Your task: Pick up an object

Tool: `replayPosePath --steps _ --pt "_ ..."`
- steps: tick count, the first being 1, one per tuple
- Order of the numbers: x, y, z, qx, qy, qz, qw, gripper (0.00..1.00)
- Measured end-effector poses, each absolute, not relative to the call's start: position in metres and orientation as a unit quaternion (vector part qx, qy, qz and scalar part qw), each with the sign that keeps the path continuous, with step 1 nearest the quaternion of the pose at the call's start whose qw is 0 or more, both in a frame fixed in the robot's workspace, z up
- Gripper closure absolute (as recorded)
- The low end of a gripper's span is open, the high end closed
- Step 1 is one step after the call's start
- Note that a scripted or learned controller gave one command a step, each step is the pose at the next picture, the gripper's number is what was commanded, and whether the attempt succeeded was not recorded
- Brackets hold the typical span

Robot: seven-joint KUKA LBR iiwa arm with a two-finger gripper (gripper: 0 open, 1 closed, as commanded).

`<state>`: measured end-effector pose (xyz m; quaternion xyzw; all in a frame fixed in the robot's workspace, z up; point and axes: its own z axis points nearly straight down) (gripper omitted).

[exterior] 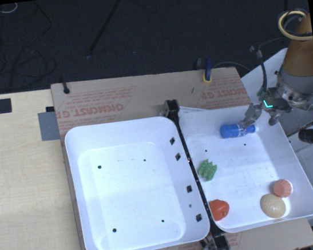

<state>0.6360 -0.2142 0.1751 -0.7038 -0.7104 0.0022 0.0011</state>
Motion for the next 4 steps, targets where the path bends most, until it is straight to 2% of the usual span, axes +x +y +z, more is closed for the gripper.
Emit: replayPosePath --steps 1,2,3,4 --pt "0.636 -0.215 0.185 -0.703 -0.711 0.0021 0.001 1.00" --pt "0.636 -0.215 0.185 -0.703 -0.711 0.0025 0.001 0.00" --pt "0.636 -0.215 0.195 -0.702 -0.712 0.0023 0.001 1.00" --pt "0.636 -0.215 0.195 -0.702 -0.712 0.0027 0.001 0.00"
